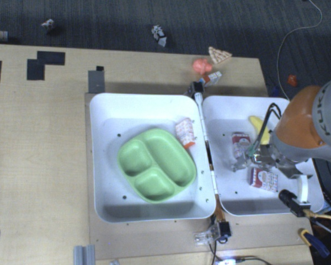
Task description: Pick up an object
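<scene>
You've got the arm [314,123] reaching in from the right, and its end effector [252,158] is down in the right bin [226,197], sitting low over the clutter there. I honestly can't tell whether it's open or closed from this angle, or whether it has hold of anything.

Right under and beside it you'll see a red-and-white packet [240,143] toward the middle of the bin, another red-and-white packet [263,179] just to its near right, and a yellow object [256,123] on the far side, partly hidden by the arm.

Over in the left bin [107,148] there's a green divided plate [156,163] lying tilted across the middle, with a small white tube with an orange tip [185,132] at its far right edge. On the bench [38,164] beyond the bins you've got a pink lump [202,66] and a wedge-shaped toy slice [219,54].
</scene>
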